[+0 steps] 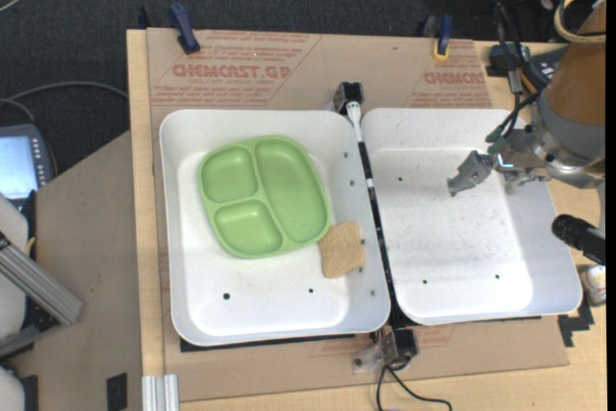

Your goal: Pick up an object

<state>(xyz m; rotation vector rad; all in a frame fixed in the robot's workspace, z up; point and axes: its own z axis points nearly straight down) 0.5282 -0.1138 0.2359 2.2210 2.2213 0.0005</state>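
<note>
A green divided plate (pixel 263 197) lies in the left bin (pixel 192 303). A tan, flat, sponge-like piece (pixel 342 250) rests beside the plate's lower right corner, near the wall between the bins. My gripper (pixel 476 172) hangs over the upper right part of the right bin (pixel 462 294), far to the right of both objects. One grey finger (pixel 468 176) points left and down. Nothing shows between the fingers.
The two white bins sit side by side on a brown board with clamps (pixel 183 27) at its back edge. A black cable (pixel 364 164) runs along the divider. Dark floor surrounds the bench; a black part (pixel 577 234) juts in at the right.
</note>
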